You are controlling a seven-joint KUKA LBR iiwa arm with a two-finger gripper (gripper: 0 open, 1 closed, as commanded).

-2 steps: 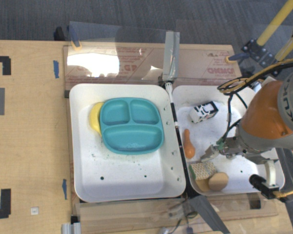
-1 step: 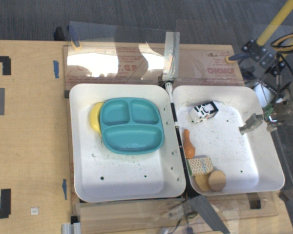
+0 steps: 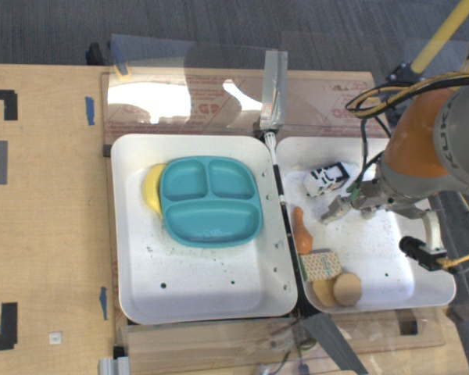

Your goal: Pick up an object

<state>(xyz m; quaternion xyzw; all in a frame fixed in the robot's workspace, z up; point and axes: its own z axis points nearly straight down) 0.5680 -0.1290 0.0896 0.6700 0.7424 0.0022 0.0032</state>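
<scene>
Table (image 3: 47, 209) bore two bins; fingers (image 3: 334, 211) hung low in right bin (image 3: 399, 283), their state indiscernible; nothing was seen lifted yet.

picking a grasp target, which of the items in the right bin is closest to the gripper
The black-and-white toy, lying just up and left of the gripper. The orange carrot, patterned block and tan wooden piece lie farther, toward the bin's lower left.
</scene>
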